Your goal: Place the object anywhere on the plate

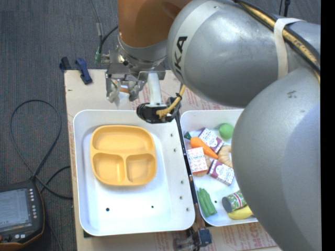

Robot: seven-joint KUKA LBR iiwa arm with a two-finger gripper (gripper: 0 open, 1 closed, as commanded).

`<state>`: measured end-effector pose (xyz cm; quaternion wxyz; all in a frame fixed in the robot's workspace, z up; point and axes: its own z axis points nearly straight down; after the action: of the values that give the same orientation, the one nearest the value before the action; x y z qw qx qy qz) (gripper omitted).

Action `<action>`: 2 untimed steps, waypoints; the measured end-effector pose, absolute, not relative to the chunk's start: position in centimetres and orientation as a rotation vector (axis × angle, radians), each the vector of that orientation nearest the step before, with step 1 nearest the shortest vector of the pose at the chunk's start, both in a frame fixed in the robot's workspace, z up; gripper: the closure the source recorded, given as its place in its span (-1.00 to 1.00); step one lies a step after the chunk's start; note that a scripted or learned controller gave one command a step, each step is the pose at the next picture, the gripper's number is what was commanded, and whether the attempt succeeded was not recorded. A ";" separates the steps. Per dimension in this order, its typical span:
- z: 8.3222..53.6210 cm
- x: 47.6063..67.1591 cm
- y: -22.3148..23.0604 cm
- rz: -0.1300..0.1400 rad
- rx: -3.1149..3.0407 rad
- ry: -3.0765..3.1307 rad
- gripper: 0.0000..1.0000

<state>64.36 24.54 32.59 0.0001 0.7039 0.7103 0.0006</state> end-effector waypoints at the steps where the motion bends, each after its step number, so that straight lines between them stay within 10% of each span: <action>1: 33.5 64.4 24.7 0.005 2.205 2.237 1.00; 2: 34.5 64.4 24.8 0.009 2.198 2.242 1.00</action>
<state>64.37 24.78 34.48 0.0010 0.7000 0.7141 0.0030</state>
